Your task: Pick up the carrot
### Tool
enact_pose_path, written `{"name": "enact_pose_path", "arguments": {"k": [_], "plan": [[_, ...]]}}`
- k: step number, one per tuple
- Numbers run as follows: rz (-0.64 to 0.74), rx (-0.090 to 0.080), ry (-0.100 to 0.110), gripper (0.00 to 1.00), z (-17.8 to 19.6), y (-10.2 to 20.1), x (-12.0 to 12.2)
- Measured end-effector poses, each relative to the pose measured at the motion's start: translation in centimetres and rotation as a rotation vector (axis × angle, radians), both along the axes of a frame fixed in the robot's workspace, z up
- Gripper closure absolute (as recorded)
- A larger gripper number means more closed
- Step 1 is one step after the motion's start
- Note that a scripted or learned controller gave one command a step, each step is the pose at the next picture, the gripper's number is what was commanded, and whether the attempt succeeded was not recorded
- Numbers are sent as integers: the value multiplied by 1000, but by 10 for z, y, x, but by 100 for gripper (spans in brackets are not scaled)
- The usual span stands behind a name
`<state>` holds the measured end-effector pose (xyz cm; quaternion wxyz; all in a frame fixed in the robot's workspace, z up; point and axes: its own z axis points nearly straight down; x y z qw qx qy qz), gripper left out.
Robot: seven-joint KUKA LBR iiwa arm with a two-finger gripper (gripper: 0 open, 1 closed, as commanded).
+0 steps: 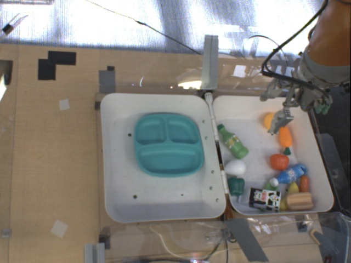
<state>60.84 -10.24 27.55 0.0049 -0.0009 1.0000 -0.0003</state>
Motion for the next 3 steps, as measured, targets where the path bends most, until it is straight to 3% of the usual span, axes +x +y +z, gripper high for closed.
{"name": "enact_pose_path", "arguments": {"k": [1,2,3], "plan": [[-152,3,15,0,-145,-65,18],[-97,-1,-4,0,-186,-104,25],[-90,-3,-16,100,-172,-102,29]]}}
